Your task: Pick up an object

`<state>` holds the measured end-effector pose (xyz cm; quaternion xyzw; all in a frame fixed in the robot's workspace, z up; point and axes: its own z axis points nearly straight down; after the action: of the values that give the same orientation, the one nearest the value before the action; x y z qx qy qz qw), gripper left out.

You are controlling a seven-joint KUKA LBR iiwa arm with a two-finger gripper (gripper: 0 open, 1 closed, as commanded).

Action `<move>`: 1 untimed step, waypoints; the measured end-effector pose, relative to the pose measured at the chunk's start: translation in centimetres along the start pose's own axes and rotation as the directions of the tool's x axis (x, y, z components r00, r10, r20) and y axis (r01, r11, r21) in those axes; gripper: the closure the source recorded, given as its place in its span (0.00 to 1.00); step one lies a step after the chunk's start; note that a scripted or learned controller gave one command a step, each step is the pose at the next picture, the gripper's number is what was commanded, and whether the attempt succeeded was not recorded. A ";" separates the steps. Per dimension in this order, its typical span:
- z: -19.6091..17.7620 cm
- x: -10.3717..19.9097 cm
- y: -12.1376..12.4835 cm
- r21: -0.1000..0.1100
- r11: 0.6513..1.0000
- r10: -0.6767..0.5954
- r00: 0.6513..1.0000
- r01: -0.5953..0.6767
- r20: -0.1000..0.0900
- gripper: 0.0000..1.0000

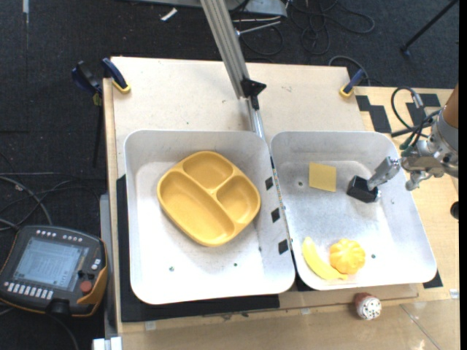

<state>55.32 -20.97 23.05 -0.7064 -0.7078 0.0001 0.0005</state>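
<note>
1. Teach pendant (51,268): grey handset with a screen, nearest item, off the bench's left front corner.
2. Speckled ball (368,307): small and pale, on the bare bench (182,93) just in front of the right bin (408,224), outside its rim.
3. Banana (319,262): yellow and curved, lying in the near part of the right bin by the front wall.
4. Round yellow fruit (346,256): ribbed, touching the banana on its right side.
5. Divided plate (209,197): yellow, three compartments, flat in the middle of the left bin (146,268). Sole content of that bin.
6. Yellow square (323,177): flat, in the far half of the right bin, well apart from the banana and fruit.
7. Gripper (417,168): grey, over the right rim of the right bin, level with the yellow square and apart from it. State of the jaws: cannot tell from this view.
8. Clamps: one at the far left corner (117,79), one at the far right corner (352,84) of the bench.
9. Metal post (226,35): slanted, meeting the bench behind the gap between the bins.
10. Cables (314,20): loose on the dark floor beyond the bench.
</note>
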 end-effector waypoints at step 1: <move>0.0 0.0 0.0 0.000 1.000 0.000 1.000 0.000 0.000 0.00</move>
<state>55.32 -20.97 23.05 -0.7063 -0.7079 0.0002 0.0005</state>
